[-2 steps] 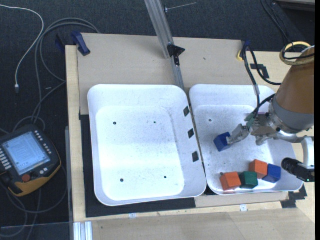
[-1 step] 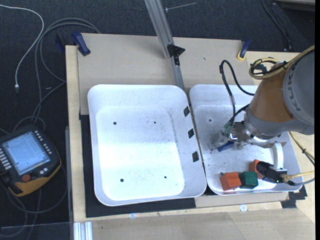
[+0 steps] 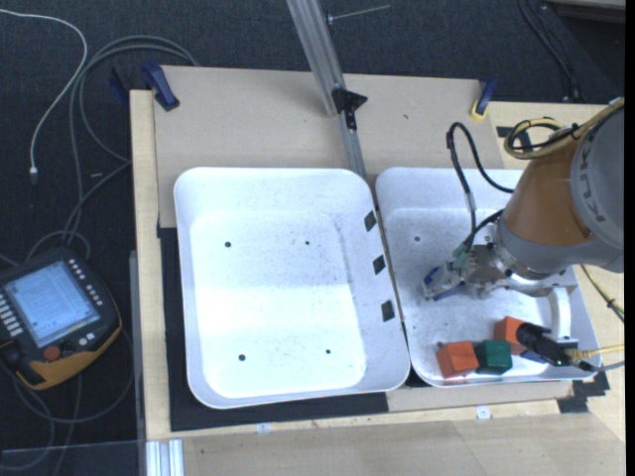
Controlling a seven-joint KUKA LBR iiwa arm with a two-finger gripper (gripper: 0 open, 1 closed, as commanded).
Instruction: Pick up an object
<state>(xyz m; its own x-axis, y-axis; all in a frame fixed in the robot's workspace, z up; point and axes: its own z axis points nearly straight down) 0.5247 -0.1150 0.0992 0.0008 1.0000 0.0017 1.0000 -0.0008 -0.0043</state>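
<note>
Jaws low over the right bin, near its middle; whether open or closed cannot be told, nothing seen held. Orange block, green block and another orange piece bunched at the near edge, apart. Best to shift toward that cluster, centre above one block, descend straight, then close.

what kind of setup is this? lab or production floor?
Most likely a robotics lab test bench, not a production line. Signs: a teach pendant lying on the carpeted floor with loose cables, two white bins on a clamped wooden bench, and a few small blocks, such as the orange block.
</note>
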